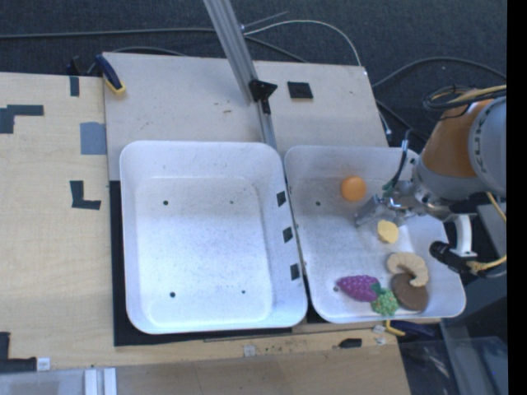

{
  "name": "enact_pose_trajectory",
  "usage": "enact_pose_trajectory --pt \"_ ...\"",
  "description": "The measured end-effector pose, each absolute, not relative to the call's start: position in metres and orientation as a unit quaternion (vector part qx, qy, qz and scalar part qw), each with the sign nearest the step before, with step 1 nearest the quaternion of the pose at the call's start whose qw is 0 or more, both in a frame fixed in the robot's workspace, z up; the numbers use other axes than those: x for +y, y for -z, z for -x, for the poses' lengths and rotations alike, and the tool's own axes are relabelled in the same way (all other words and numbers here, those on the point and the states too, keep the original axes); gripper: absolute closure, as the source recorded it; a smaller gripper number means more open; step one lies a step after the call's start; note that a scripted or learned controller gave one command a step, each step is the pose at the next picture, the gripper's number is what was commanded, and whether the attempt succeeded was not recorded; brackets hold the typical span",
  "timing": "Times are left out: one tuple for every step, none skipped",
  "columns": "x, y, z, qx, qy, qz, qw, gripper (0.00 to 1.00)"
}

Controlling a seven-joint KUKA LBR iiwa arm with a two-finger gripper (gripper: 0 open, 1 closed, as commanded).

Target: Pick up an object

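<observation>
Objects for picking are all over in the right bin, so let me run through them: a small orange ball sits toward the back of that bin, a pale yellow piece lies a bit nearer the front and to the right of it, and down in the front corner there's a little cluster, namely a purple grape bunch, a green broccoli-looking bit touching it, a brown round thing and a tan curved piece resting on top of that brown one (could be a croissant or a mushroom cap, I honestly can't tell). The arm leans in from the right with its orange band above the wrist, and the gripper is down low inside the right bin, sitting between the orange ball and the yellow piece, near both. From where I'm standing the fingers look spread a bit apart, one grey finger angling toward the left, and nothing is between them; the ball is just beside the tip, apart from it as far as I can see. The left bin sits right next to it, touching along the middle edge, on the tan bench. A grey metal pole slants across the back.
</observation>
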State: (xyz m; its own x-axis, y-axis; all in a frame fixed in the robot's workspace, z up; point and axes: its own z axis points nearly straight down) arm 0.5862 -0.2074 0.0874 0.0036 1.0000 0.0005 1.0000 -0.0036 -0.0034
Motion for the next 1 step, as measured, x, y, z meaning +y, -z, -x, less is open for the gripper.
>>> enact_pose_trajectory --pt "-0.1661 -0.0905 -0.4867 -0.707 0.0004 0.707 0.0 0.0"
